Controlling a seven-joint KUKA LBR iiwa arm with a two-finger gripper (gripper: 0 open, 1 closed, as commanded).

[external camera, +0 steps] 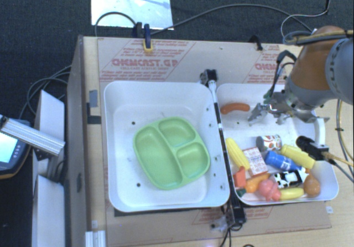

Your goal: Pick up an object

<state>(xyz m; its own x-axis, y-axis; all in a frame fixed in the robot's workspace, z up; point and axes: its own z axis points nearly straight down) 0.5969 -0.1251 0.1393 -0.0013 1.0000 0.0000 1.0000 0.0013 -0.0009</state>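
Toy heap (274, 176): nearest the viewer, piled against the near wall of the right bin (331, 185), below the jaws; the heap looks tipped in, not arranged.
Heap contents: corn cob (237, 153), small printed carton (253, 159), blue piece (276, 160), yellow piece (297, 156), black-and-white piece (290, 178), pink figure (269, 189), orange pieces; several overlap, so outlines are partly covered.
Jaws (267, 112): metal fingers hang low over the far half of the right bin, apparently spread, with nothing seen between them; exact opening is hard to read against the white floor.
Candidate object: sausage (235, 108), lying alone just left of the jaws, apart from the heap; judged the easiest pick because nothing crowds it.
Second candidate: red-and-white can (270, 142), just below the jaws, at the heap's edge.
Green tray (172, 153): three compartments, sits alone in the left bin (119, 96), well left of the jaws.
Arm (321, 71): cut off at the right edge.
Desk (166, 60): board with red lettering under both bins.
Unclear: whether the fingertips touch the bin floor.
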